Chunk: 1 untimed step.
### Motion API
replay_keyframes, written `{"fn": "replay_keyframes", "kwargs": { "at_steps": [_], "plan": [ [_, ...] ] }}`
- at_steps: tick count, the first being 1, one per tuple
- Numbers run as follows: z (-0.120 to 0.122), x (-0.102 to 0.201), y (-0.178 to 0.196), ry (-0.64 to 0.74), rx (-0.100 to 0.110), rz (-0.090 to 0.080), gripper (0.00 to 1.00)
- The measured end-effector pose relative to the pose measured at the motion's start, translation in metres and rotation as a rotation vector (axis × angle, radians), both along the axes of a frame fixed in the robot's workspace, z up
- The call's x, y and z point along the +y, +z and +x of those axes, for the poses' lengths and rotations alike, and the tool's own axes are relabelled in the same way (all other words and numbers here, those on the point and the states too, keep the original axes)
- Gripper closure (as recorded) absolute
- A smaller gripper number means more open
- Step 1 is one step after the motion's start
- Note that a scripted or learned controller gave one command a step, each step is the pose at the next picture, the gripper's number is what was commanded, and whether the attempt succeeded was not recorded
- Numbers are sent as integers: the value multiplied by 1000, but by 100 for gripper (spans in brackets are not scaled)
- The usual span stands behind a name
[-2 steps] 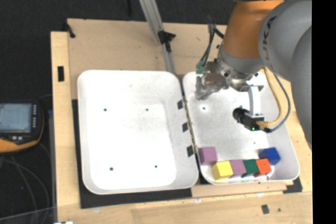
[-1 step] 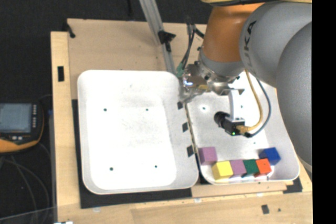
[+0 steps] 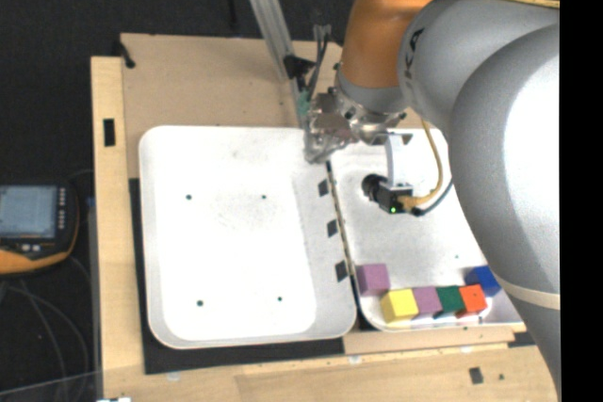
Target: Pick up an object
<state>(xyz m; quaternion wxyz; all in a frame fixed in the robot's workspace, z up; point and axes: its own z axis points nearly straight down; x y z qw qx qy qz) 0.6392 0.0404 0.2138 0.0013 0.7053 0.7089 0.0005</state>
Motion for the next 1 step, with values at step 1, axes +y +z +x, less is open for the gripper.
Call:
{"fn": "replay_keyframes", "kwargs": {
  "at_steps": [1],
  "plan": [
    [-3,48,-18,1,5,2,100]
  ]
}}
